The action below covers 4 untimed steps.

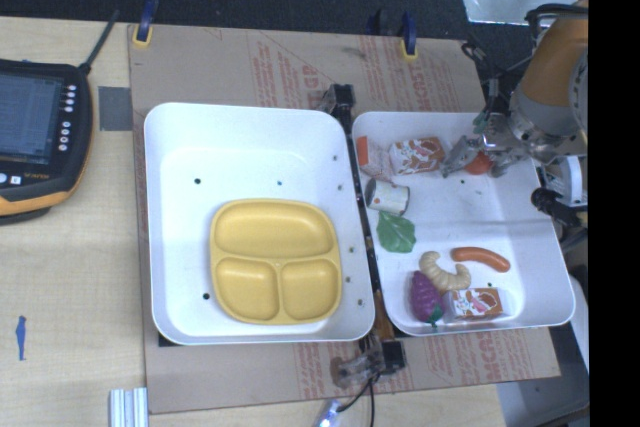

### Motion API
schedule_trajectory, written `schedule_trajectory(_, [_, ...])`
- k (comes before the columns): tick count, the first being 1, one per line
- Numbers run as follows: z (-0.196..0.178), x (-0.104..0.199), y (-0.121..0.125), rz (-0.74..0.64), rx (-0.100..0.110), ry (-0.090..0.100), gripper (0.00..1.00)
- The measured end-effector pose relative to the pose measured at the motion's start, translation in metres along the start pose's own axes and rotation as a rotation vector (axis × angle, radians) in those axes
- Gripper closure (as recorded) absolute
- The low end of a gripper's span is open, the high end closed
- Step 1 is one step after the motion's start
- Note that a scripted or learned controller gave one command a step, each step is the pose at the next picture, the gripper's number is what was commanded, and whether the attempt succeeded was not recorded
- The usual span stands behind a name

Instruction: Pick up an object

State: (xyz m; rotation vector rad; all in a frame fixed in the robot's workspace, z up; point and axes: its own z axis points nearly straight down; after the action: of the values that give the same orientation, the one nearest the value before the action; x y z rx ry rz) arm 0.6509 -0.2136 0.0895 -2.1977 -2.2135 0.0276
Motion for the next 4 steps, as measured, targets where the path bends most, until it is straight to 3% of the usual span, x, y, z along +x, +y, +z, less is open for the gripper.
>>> schedule_trajectory(1, [-0.010, 0.000, 0.000, -0.001, 0.000, -0.001, 1.00])
schedule_trajectory(2, [-0.030, 0.009, -0.097, 0.003, -0.024, -0.004, 1.00])
schedule_trajectory(3, [-0.119, 0.032, -0.105, 0.003, -0.028, -0.004, 1.00])
schedule_trajectory(4, [-0.132, 0.047, -0.056, 0.004, -0.027, -0.003, 1.00])
